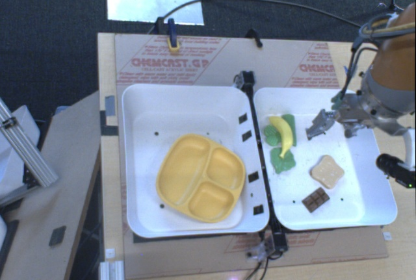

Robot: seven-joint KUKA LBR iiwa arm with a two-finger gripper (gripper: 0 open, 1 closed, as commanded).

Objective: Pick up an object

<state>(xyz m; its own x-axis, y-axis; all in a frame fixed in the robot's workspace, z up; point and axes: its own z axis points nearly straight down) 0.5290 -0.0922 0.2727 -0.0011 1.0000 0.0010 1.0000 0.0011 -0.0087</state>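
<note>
The grey metal jaws (pixel 333 121) hang open and hold nothing, above the right white bin (pixel 370 217). The yellow toy banana (pixel 283 132) lies near them on a green leafy toy (pixel 281 152).

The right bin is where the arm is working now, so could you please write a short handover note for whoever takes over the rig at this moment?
Gripper: over the right bin, fingers apart, nothing between them.
Things in the right bin: a yellow banana lying on green leafy pieces near the left wall; a toast slice further right; a brown chocolate piece near the front.
Left bin: a yellow divided tray.
Done: arm is positioned in the right bin, between banana and toast.
Left: choose an object, close on it, lift it.
</note>
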